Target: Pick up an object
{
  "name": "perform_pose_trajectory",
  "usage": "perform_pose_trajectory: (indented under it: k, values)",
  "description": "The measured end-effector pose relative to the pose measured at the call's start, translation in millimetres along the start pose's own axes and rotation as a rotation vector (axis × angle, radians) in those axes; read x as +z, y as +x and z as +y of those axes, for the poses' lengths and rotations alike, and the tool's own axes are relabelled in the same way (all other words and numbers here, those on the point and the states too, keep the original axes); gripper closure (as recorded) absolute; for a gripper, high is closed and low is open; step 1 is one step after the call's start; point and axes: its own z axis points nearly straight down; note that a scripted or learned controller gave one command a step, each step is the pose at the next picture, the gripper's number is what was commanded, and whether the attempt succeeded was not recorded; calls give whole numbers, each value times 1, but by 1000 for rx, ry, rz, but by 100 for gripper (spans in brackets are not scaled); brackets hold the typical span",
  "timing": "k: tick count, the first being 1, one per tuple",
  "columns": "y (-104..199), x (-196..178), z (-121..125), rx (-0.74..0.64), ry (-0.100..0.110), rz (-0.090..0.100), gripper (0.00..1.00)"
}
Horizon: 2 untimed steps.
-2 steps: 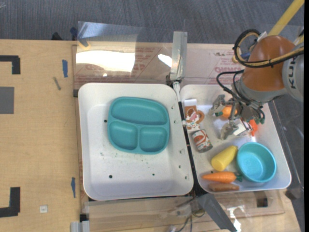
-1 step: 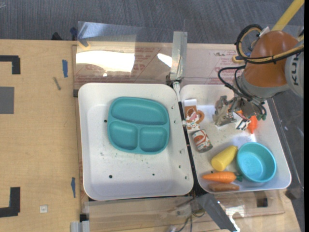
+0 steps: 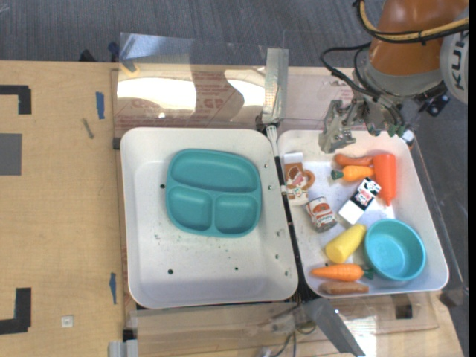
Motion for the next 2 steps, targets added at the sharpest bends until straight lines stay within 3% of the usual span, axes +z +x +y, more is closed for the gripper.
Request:
perform_pose_trajectory:
  k: [1, 2]
  values:
    - [3, 7, -3, 5, -1, 13, 0]
    - [24, 94, -40, -49, -3, 24, 0]
